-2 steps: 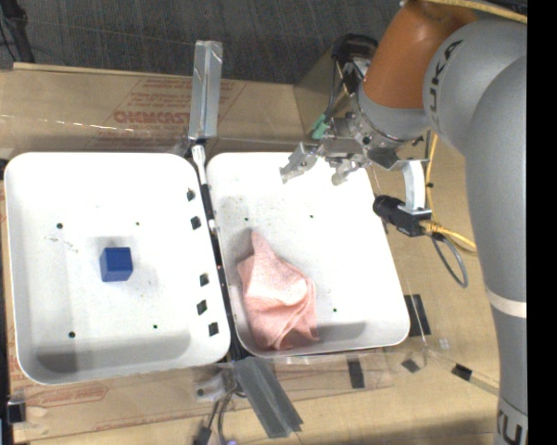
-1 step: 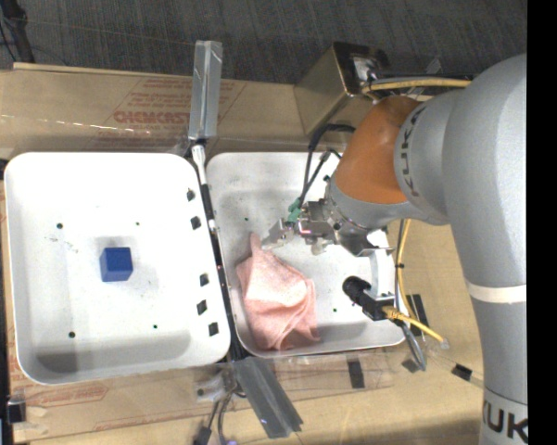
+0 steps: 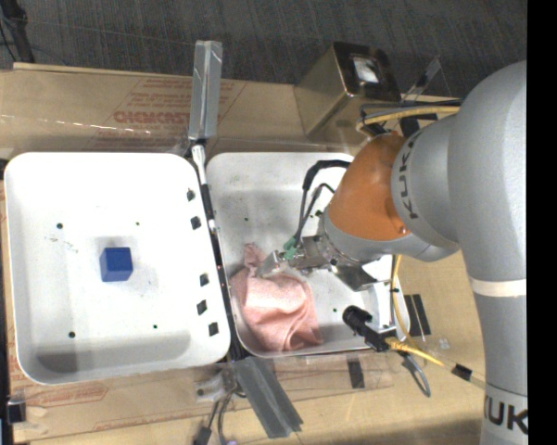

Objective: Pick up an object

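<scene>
A crumpled pink cloth (image 3: 276, 311) lies in the right bin (image 3: 259, 179), against its near left corner. My gripper (image 3: 280, 260) hangs low over the cloth's upper edge, reaching in from the right under the orange wrist band, and looks to be touching the cloth's top fold. A small blue cube (image 3: 117, 263) sits alone in the middle of the left bin (image 3: 37, 193), far from the gripper.
A divider with black clips (image 3: 204, 248) runs between the two bins. A cardboard sheet (image 3: 93, 109) lies behind them, with a tan box (image 3: 338, 86) at the back right. Cables (image 3: 417, 350) trail along the bench at the right bin's near right corner.
</scene>
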Controlling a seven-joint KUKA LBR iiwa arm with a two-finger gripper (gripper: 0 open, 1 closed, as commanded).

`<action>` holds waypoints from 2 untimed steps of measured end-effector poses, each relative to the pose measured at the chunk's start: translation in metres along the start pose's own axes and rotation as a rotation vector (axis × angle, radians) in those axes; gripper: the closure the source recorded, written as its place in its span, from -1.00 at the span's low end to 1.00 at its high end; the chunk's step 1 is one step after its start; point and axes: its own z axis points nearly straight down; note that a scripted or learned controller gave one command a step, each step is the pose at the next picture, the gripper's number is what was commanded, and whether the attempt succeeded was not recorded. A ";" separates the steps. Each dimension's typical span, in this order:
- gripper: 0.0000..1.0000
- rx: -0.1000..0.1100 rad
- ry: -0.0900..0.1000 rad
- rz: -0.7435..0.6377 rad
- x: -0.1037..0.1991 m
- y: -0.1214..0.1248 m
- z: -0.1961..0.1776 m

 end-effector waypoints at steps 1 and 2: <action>-1.00 -0.001 -0.001 -0.046 0.010 -0.028 0.000; 1.00 -0.001 0.000 -0.050 0.010 -0.027 -0.010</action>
